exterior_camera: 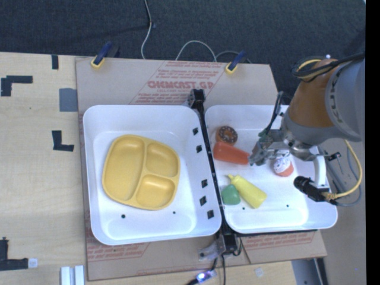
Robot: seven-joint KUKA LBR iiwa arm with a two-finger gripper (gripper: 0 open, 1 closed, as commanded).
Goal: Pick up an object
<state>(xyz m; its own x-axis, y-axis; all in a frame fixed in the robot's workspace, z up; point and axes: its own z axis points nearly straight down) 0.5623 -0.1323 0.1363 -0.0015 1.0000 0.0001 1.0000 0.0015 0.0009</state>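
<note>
Look right of centre: your gripper (261, 153) hangs low in the right bin (309, 218), its tips just beside the right end of the orange carrot (230, 154); you cannot tell from here how it stands. A brown doughnut (226, 135) sits just above the carrot. Below lie a yellow bottle-shaped toy (248, 191) and a green piece (230, 195), touching. A red-and-white item (282, 165) sits under the wrist. The left bin (95, 123) holds a yellow divided plate (141, 171).
</note>
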